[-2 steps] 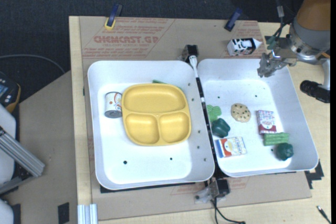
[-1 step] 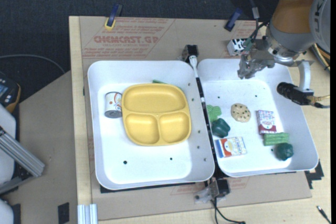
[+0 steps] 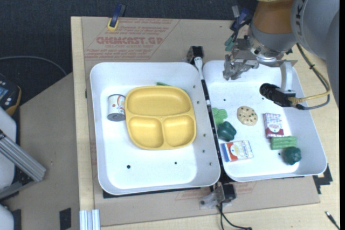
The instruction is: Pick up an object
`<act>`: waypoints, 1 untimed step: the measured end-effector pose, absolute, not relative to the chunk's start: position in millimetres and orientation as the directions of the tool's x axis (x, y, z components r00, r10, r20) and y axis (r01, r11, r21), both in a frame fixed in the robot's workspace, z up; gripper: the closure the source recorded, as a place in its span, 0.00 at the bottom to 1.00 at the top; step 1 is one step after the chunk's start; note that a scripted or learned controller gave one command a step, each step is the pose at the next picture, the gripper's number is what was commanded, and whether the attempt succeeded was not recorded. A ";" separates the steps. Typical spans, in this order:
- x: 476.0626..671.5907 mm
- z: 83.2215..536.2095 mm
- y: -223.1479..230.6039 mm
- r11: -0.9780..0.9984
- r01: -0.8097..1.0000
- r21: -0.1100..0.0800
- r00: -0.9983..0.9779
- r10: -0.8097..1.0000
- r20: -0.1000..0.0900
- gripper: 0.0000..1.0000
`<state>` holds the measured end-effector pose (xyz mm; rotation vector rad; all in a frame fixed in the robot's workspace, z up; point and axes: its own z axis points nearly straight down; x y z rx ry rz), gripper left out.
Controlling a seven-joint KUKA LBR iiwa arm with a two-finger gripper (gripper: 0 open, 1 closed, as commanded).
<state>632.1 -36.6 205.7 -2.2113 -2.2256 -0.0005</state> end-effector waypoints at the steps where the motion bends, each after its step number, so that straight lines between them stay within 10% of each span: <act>1: 631.2 206.1 13.0 0.006 1.000 -0.002 -0.006 1.000 0.002 1.00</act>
